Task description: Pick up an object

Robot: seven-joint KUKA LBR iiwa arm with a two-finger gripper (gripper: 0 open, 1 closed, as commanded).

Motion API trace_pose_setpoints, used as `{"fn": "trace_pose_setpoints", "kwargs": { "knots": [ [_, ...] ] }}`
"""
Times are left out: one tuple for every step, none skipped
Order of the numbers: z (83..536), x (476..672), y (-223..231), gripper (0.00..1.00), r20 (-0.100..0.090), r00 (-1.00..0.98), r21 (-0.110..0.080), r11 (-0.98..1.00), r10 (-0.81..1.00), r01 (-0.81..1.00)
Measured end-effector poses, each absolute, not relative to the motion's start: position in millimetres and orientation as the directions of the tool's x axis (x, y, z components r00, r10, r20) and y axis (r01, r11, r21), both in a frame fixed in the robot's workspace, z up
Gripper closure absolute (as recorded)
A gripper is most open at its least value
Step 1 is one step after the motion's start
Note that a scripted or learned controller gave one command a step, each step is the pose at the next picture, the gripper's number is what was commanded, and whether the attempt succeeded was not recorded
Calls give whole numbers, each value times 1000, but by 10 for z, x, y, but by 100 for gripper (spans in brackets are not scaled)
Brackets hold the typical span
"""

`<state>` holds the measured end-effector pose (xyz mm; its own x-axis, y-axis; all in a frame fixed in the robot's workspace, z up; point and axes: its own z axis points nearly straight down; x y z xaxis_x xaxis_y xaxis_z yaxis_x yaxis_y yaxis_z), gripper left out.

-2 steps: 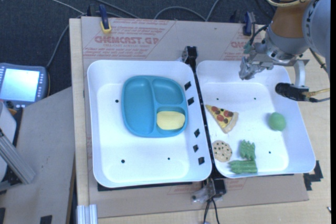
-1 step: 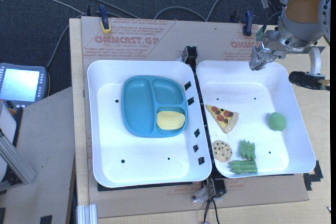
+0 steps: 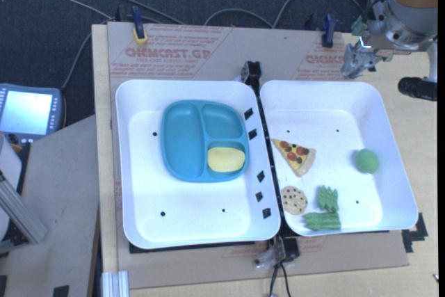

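The things I could pick lie in the right bin (image 3: pixel 389 149): a pizza slice (image 3: pixel 295 154) with red dots near the bin's left wall, a green ball (image 3: pixel 367 161) well apart toward the right, a brown-speckled cookie (image 3: pixel 294 200) by the front left corner, and two leafy green pieces (image 3: pixel 325 209) just beside it, one upright and one lying along the front rim. The left bin (image 3: pixel 139 205) holds a blue divided tray (image 3: pixel 195 135), and a pale yellow lump (image 3: pixel 226 159) sits in its small front compartment. The board (image 3: pixel 174 49) behind the bins reads "CHEMCAST" in red. My gripper (image 3: pixel 356 60) hovers past the right bin's back rim, grasping nothing; whether it is released or clenched I cannot tell.
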<state>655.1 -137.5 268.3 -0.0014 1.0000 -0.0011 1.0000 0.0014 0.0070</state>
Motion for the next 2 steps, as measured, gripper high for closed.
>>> {"fn": "trace_pose_setpoints", "kwargs": {
  "knots": [
    [2493,6477,-845,100,3,-5,-3,5,1000,1000],
    [2474,6327,-358,100,3,-5,-3,5,1000,1000]
  ]
}}
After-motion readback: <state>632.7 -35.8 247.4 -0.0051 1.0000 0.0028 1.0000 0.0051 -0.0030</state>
